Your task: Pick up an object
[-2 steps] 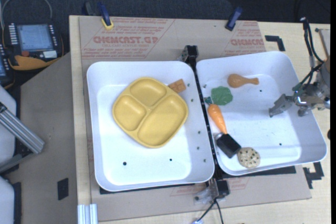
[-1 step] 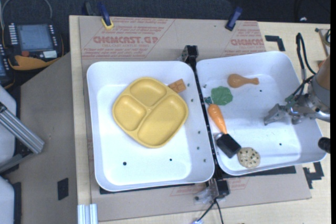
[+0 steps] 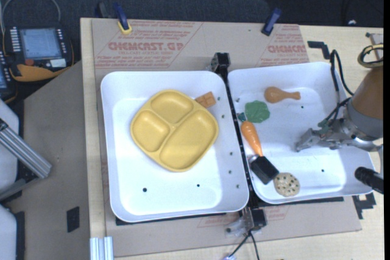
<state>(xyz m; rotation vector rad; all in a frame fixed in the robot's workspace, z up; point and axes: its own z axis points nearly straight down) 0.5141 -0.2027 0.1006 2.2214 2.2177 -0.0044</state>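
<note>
Objects lie along the right bin's [image 3: 317, 73] left part, centre-right of the frame: a carrot [image 3: 251, 137], a green leafy piece [image 3: 257, 111], a tan drumstick [image 3: 281, 94], a black-handled tool [image 3: 262, 168] and a cookie [image 3: 286, 184]. The gripper [image 3: 303, 144] sits low over bare bin floor at right, nothing between its fingers; how far they part cannot be told. The arm enters from the right edge, wrist pointing left.

Bench surroundings, non-task items
Brown cardboard sheet [image 3: 183, 39] with red print under two white bins; blue clamps [image 3: 122, 19] on its top edge; handheld control pendant [image 3: 38, 49] at left.
</note>
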